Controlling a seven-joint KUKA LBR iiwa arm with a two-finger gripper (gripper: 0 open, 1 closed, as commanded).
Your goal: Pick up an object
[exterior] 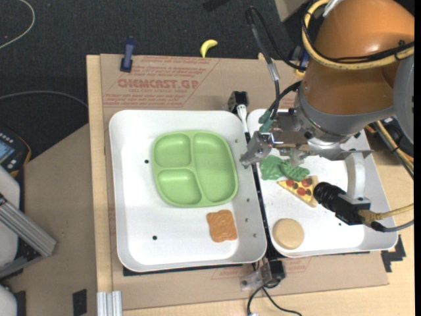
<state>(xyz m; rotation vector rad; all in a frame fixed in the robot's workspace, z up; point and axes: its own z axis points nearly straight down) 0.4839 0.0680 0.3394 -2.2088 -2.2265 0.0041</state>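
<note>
Your view of the right bin (378, 239) is half blocked by the arm's orange-banded wrist; the jaws (263, 147) sit low over its left edge, beside a leafy green toy (279, 170), and you cannot tell whether they are open or closed; nothing shows between them. A flat pizza-slice toy (299, 188) lies just right of the leaf, a round tan bun (288, 234) nearer the front. In the left bin (131, 196) rest a smooth green divided plate (195, 168) and a ridged brown waffle-like piece (222, 226).

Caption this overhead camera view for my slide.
Gripper over green leafy toy in right white bin; left bin holds green divided plate.
</note>
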